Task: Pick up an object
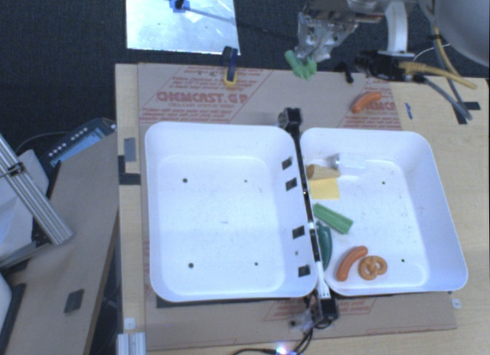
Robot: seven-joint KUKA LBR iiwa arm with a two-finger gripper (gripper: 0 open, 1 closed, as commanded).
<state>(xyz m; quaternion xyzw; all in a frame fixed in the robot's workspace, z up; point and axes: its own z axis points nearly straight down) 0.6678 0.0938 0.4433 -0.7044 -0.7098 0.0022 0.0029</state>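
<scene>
My gripper (308, 51) hangs high over the far edge of the bench, beyond the right bin (436, 193). A small light-green piece (301, 64) sits between its fingers, which are shut on it. In the right bin lie a yellow block (325, 188), a tan wedge (321, 170), a clear piece (349, 162), a green block (333, 218), a dark green pepper (325, 243), an orange sausage (351, 262) and a pretzel (373, 268).
The left bin (161, 193) stands beside the right one, with a black hinge strip (302, 193) between them. Another orange sausage (367, 101) lies on the cardboard behind the right bin. Cables (436, 74) run at the back right. A yellow-blue clip (229, 66) sits at the back.
</scene>
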